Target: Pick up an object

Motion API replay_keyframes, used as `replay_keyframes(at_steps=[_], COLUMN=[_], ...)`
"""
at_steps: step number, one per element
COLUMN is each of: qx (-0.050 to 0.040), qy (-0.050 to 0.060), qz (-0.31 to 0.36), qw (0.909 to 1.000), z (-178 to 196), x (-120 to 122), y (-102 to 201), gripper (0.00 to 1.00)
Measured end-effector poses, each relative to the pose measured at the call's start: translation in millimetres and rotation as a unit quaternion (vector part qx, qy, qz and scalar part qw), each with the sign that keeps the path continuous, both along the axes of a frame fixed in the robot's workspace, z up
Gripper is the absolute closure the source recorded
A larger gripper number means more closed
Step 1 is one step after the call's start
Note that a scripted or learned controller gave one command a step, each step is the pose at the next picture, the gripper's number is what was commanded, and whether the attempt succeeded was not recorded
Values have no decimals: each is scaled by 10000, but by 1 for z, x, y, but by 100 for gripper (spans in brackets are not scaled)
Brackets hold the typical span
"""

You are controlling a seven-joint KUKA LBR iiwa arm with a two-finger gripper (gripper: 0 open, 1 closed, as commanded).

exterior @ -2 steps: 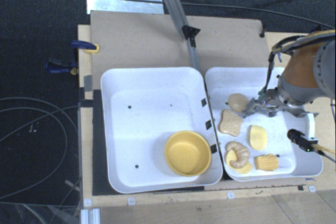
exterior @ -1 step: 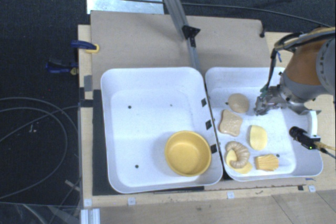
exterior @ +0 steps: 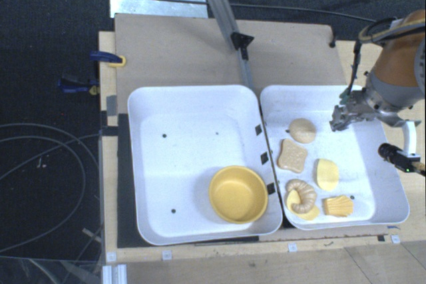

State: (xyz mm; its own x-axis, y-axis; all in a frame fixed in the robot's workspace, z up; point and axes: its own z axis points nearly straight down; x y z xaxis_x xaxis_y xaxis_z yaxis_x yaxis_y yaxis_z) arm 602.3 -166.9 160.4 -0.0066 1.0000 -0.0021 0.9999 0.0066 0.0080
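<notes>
the end effector point(exterior: 341, 119) hovers over the right bin point(exterior: 366, 159), near a pale bun point(exterior: 302, 130); whether it is open or closed cannot be told.

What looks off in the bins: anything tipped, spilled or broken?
Nothing stands out. The yellow bowl sits upright in the left bin; the food pieces all lie inside the right bin, none over a rim.
</notes>
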Motion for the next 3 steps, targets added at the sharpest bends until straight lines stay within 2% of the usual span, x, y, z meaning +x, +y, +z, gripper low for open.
replay_keyframes(at_steps=[2,3], qx=[2,16], qy=[4,27], qz=[4,16], qw=[10000,10000], z=[103,109], x=[12,4], y=[8,58], gripper=[100,100])
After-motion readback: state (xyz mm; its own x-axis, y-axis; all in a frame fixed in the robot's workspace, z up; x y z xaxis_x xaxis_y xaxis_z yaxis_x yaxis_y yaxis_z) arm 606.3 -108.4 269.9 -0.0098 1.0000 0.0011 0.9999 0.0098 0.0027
